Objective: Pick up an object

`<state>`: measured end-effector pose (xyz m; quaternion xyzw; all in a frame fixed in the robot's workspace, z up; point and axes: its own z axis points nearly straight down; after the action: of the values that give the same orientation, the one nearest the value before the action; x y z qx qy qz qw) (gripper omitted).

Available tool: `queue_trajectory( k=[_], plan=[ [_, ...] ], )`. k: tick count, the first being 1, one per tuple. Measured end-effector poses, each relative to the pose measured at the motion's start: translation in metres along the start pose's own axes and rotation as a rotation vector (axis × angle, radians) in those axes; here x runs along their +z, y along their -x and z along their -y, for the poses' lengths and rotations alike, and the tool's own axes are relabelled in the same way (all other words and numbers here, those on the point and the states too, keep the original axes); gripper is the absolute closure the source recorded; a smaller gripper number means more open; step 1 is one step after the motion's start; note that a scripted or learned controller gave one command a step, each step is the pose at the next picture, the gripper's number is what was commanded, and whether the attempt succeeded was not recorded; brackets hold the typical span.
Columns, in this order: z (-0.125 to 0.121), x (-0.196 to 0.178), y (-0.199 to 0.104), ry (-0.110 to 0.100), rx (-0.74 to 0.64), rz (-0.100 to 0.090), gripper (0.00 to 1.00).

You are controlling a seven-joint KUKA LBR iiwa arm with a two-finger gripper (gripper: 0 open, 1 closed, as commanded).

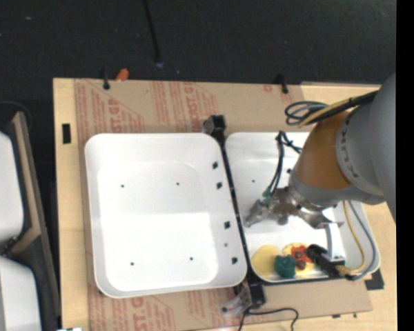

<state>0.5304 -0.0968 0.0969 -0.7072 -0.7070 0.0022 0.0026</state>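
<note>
My gripper [261,211] hangs low over the middle of the right bin [252,158], close to its left wall. Nothing shows in its grasp. Near the bin's front edge lie a pale yellow flat object [264,257], a dark green object [284,267] and a small red-orange object [300,253], bunched together. They sit a little in front of and to the right of the gripper, apart from it. The grey arm with its orange band [324,158] covers the right part of this bin.
The left bin [159,212] stands beside the right one, split from it by a black-clipped divider [228,205]. Both rest on a cardboard sheet [159,105] over the bench. Cables loop at the right bin's far corner [303,110].
</note>
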Motion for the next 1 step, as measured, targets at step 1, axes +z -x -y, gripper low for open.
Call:
queue_trajectory(
  k=[1],
  plan=[
    [-0.0021, -0.0144, 0.0011, 0.008, 0.001, 0.001, 1.0]
  ],
)
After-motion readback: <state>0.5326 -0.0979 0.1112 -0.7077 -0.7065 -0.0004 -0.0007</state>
